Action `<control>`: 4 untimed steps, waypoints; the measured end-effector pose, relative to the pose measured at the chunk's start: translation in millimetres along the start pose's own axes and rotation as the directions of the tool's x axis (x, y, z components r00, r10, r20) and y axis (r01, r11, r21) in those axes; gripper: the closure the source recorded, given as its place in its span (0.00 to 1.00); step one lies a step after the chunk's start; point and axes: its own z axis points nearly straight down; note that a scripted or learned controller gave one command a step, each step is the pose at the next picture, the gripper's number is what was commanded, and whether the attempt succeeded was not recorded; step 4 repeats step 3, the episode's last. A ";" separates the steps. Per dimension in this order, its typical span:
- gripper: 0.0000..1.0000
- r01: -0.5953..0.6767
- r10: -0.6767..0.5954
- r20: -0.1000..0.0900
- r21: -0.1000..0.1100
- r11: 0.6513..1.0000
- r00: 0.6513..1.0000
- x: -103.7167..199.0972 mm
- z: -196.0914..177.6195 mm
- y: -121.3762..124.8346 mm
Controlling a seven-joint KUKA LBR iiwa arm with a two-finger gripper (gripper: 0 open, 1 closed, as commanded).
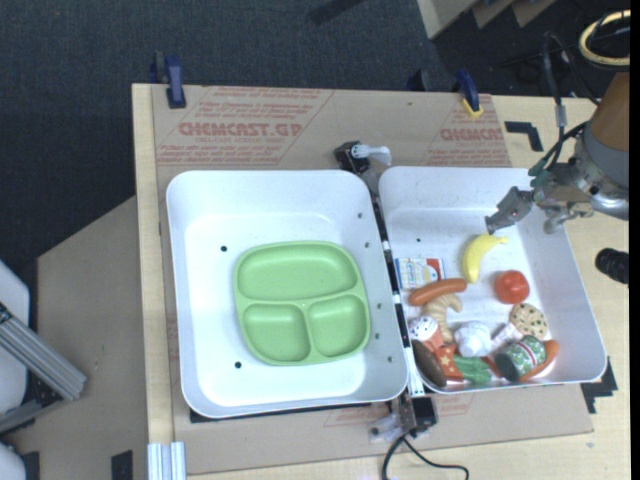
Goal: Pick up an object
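The right bin holds several toy foods. A yellow banana lies near its middle, with a red tomato just right of it. A sausage and a small white and red packet lie by the bin's left wall. A cookie, a green can and other small pieces crowd the front corner. My gripper hovers over the bin's back right part, just above and right of the banana. It is open, with nothing between its fingers.
The left bin holds a green three-compartment plate. A black and white fitting sits behind the seam between the bins. Blue clamps hold the board's back edge.
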 end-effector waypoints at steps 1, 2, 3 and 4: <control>0.00 0.002 -0.002 -0.001 0.003 1.000 1.000 7.1 158.1 29.9; 1.00 -0.001 0.001 0.002 -0.005 1.000 1.000 5.2 139.3 31.5; 1.00 0.006 -0.006 0.000 -0.006 1.000 1.000 84.7 46.0 18.0; 1.00 0.006 -0.006 0.000 -0.006 1.000 1.000 84.7 46.0 18.0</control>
